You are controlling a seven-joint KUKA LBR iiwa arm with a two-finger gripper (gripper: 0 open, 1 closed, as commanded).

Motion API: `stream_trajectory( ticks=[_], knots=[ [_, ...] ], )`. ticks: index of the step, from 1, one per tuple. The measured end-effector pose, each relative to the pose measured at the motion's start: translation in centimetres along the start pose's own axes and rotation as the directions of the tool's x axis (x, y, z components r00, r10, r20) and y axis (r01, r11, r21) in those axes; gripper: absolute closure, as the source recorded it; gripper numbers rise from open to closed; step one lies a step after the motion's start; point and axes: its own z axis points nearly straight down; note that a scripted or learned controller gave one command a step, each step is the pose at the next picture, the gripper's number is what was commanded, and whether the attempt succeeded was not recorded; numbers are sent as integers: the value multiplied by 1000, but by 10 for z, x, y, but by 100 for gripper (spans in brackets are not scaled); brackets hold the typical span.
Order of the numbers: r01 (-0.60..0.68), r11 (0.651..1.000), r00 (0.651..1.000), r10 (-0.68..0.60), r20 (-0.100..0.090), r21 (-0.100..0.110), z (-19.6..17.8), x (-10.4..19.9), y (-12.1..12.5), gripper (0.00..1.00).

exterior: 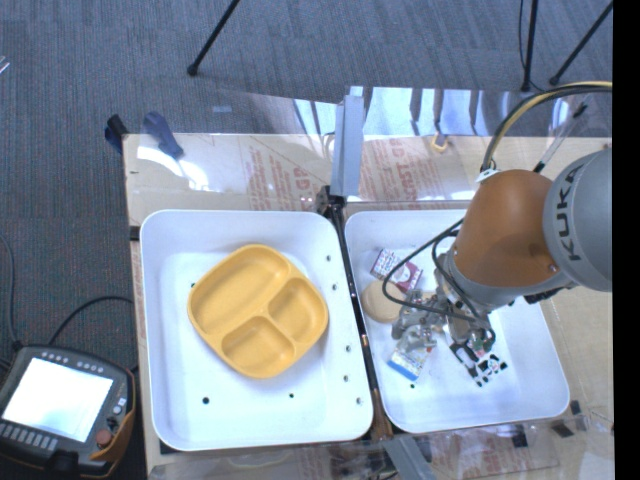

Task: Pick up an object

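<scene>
Orange-banded arm [510, 238] bent low over right bin [545, 388], gripper [432, 330] down among clutter, grip unclear.

- A robotics lab or test cell, seen from above at a slant.
- A large grey industrial arm [560, 233] with an orange band reaches in from the right; part of the maker's name, KUKA, is printed on it.
- A bench [250, 173] topped with taped cardboard bears two shallow white bins, the left bin [160, 368] and the right bin [545, 388], side by side.
- A handheld robot control pendant [62, 406] with a lit screen lies on the floor at lower left, its cable trailing away.
- Grey office-style carpet [100, 38] covers the floor.
- Thin black tripod legs [222, 23] stand behind the bench.
</scene>
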Motion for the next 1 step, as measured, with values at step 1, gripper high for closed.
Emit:
stream_trajectory(
  ticks=[1],
  knots=[
    [271,962,962,-271,-4,-3,-84,4,79,100]
  ],
)
